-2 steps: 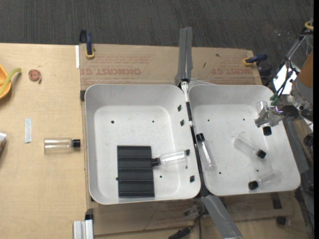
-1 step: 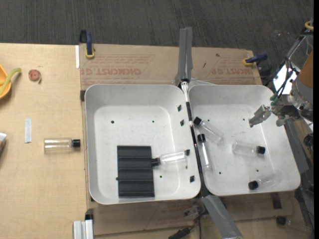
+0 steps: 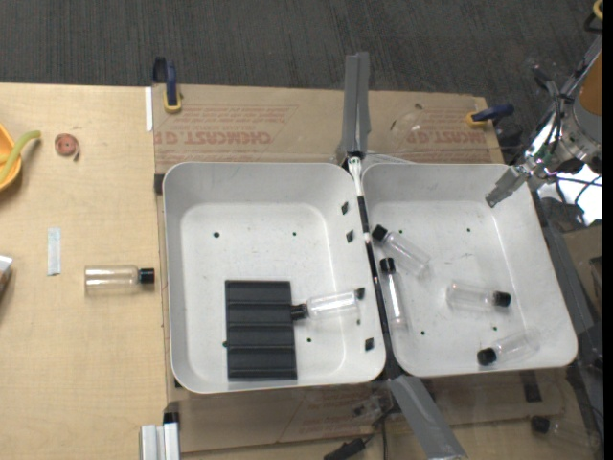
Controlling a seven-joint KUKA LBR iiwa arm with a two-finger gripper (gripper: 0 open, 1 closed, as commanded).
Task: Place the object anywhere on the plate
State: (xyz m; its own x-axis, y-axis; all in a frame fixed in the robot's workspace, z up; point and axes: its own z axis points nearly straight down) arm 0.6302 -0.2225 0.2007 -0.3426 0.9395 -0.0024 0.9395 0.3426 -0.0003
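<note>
Dark grey carpet floor (image 3: 268, 22) lies behind a wooden bench (image 3: 77, 353)

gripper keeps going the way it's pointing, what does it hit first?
Probably the white floor of the right bin, down-left of the gripper. The nearest clear plastic vial with a black cap lies farther along; depth is unclear.

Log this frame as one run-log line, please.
gripper: over right bin far-right rim, holding nothing seen | black plate: left bin, one vial beside it | right bin: four vials

4 bottles (image 3: 476, 299) clutter the right bin (image 3: 536, 257); the left bin's (image 3: 192, 257) back half lies open.
</note>
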